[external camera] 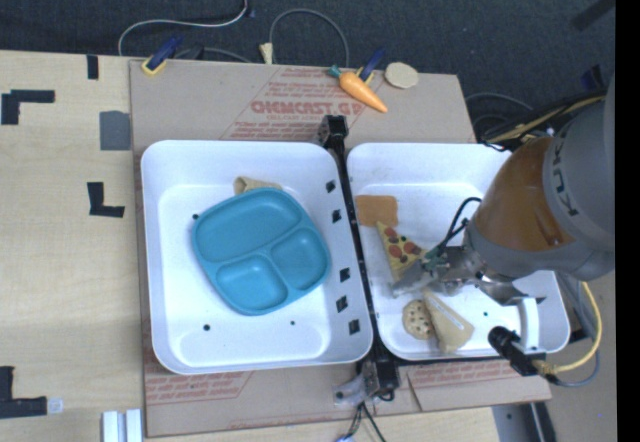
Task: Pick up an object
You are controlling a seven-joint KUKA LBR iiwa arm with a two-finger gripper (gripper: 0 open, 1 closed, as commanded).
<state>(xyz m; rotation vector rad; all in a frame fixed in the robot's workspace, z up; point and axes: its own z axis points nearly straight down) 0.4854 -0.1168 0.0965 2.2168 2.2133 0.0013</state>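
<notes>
In the right bin (430, 165) lie a pizza slice (401, 250), a tan toast-like piece (376, 209), a round cookie (415, 318) and a pale wedge (449, 323). My gripper (432, 270) is low in this bin, just right of the pizza slice and above the wedge. Its dark fingers point left towards the pizza slice. The grey arm with its orange band (520, 200) hides the bin's right part.
The left bin (165, 230) holds a blue divided plate (262, 250) with a tan piece (256, 185) peeking from behind it. A toy carrot (362, 91) and a beige disc (402, 76) lie on the cardboard behind the bins. Cables run at the back.
</notes>
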